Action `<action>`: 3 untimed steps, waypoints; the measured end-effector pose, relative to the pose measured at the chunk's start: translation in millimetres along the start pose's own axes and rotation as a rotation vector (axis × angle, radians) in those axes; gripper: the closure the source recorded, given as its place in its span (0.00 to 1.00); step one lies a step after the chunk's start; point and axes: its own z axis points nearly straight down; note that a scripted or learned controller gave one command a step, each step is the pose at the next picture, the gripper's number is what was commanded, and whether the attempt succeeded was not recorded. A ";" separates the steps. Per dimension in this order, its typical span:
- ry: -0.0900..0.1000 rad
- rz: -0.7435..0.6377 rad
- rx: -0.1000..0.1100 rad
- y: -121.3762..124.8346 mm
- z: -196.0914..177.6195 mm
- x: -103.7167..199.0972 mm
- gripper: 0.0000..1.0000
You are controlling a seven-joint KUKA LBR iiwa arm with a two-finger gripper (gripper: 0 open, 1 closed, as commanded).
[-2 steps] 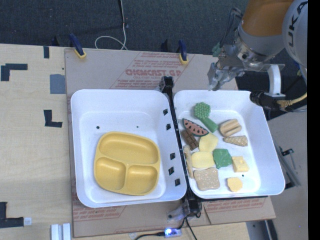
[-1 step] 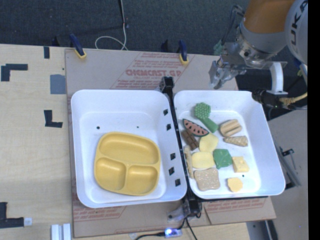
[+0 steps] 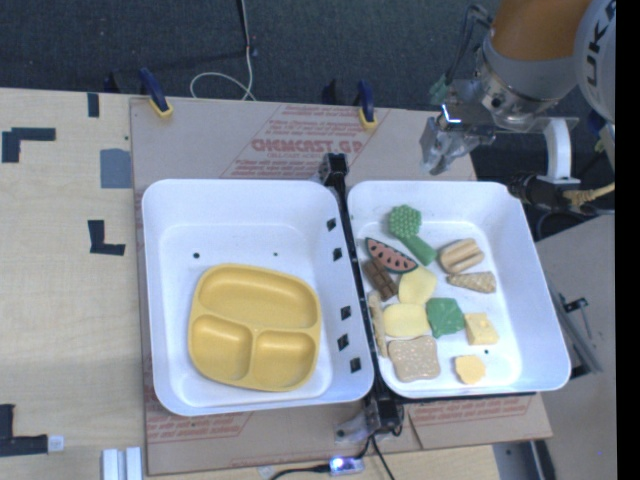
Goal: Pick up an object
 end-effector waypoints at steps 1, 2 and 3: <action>0.000 -0.001 0.001 0.4 -9.1 0.5 1.00; -0.001 -0.002 0.003 0.7 -18.1 1.0 1.00; -0.001 -0.003 0.004 1.1 -27.0 1.5 1.00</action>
